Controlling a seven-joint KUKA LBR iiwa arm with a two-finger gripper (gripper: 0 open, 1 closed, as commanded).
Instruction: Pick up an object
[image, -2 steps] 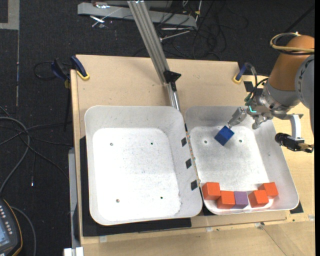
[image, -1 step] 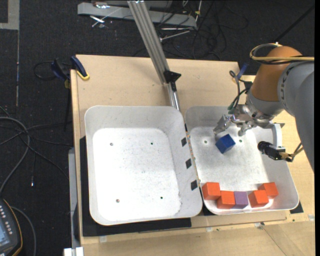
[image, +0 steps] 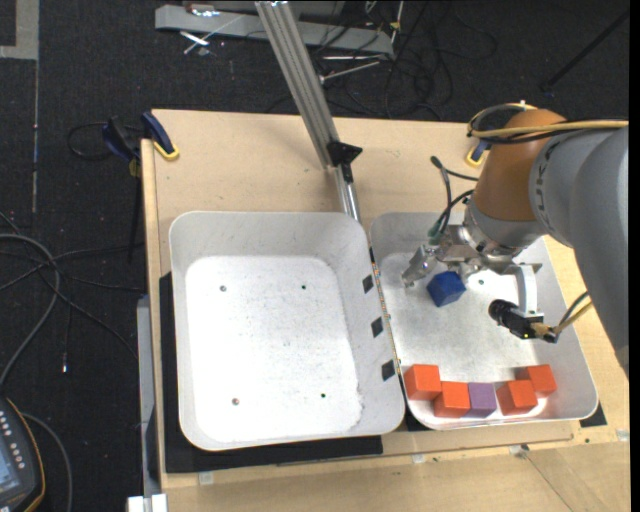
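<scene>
Your claw (image: 440, 272) hangs low over the far half of the right bin (image: 560, 345), and a blue block (image: 446, 289) sits right at its tips. One grey finger (image: 415, 268) juts out to the side toward the left bin (image: 190, 240); the other is lost under the wrist, so you cannot tell whether the claw is clenched on the block, released around it, or merely resting over it. Treat the grasp as unproven.

The block looks tilted, one corner pointing away from the claw toward the near end of the bin. It may be lifted slightly or only tipped on the floor; the view does not settle it.

To do this step well, make sure the block is centred between the tips before closing, with flat faces against the pads and not a corner. If it sits diagonally, it will likely squirt out as you squeeze. Close fully, then lift straight and slowly, and watch whether the blue comes up with the tips.

Nearer the camera than the claw, well apart from it, a row of blocks lies along the bin's near wall: orange ones (image: 423, 380) and a purple one (image: 482, 398). They are packed tight, touching each other, so they are poorer targets; stay with the blue one. A black cable end (image: 510, 320) dangles just beside the claw; keep it off the block.
</scene>
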